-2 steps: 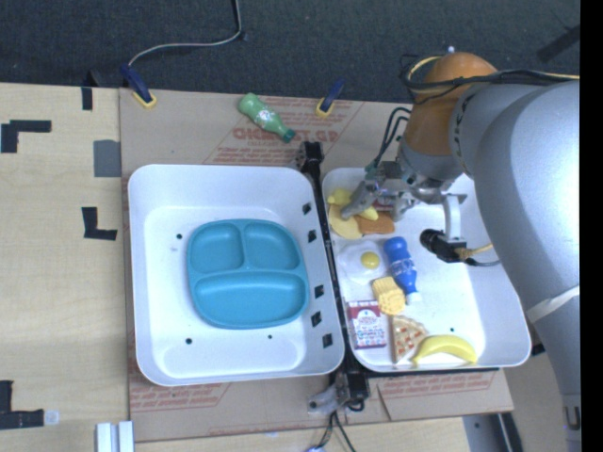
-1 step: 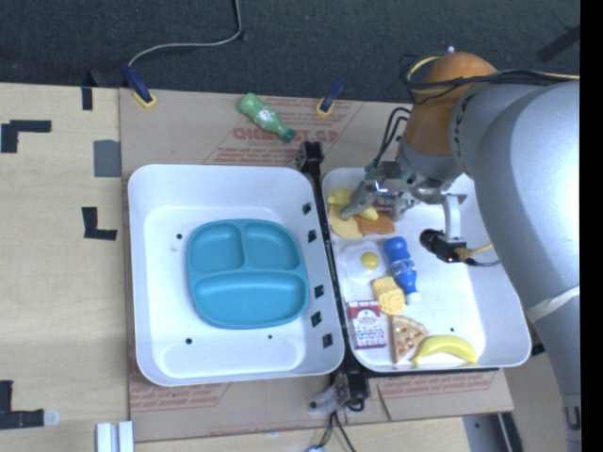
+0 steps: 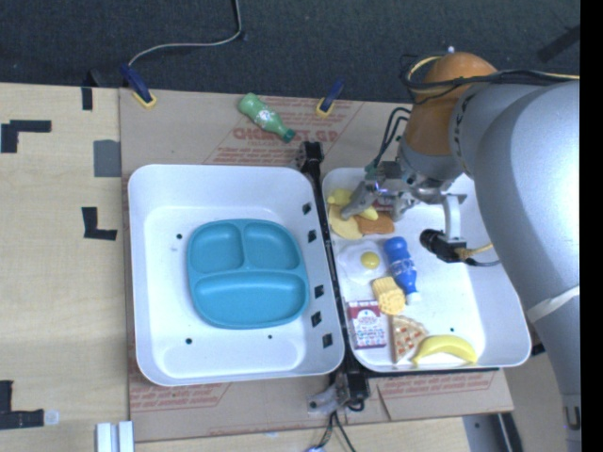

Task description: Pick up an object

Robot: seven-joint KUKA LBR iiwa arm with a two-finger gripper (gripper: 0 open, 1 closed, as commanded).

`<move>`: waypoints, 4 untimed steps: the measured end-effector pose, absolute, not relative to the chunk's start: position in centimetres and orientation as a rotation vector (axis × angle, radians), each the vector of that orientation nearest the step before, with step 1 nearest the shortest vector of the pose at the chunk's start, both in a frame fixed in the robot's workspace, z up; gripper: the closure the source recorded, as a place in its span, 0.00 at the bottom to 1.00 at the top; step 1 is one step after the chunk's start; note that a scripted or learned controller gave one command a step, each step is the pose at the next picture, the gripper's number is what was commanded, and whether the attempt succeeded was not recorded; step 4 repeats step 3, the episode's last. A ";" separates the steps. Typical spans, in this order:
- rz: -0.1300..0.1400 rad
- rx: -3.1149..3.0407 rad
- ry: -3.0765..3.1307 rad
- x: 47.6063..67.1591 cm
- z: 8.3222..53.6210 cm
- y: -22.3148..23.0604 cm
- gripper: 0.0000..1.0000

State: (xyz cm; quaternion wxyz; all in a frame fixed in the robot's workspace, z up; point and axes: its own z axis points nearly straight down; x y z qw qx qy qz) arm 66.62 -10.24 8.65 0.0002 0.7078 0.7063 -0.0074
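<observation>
My gripper (image 3: 370, 196) is low in the far left corner of the right bin (image 3: 490, 299). It sits right over a pale yellow piece (image 3: 343, 222) and a brown toast-like slice (image 3: 378, 224). Just in front of them lie a small yellow ball (image 3: 369, 260) and a blue bottle (image 3: 400, 264). Nearer the front are a yellow waffle block (image 3: 389, 296), a red box (image 3: 367, 325), a pizza slice (image 3: 407, 336) and a banana (image 3: 445, 348).
The left bin (image 3: 155, 252) holds a blue divided plate (image 3: 248, 273). A green bottle (image 3: 265, 117) lies on the bench behind the bins. The arm's grey body covers the right side of the right bin.
</observation>
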 end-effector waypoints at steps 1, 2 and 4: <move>-0.022 2.223 2.221 66.6 8.6 -10.3 0.00; -0.019 2.223 2.225 66.6 8.6 -10.5 0.00; -0.017 2.225 2.229 66.6 9.5 -10.3 1.00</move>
